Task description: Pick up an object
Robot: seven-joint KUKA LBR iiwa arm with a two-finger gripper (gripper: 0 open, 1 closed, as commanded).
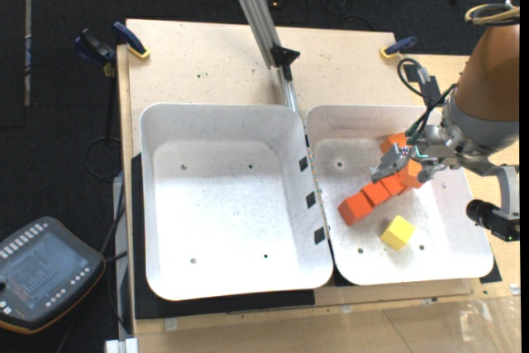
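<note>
I see the gripper (402, 164) low inside the right bin (463, 264), right over the upper end of the orange block row (376, 194); I cannot tell its state from here. A yellow cube (397, 232) sits just below that row, apart from it.
</note>
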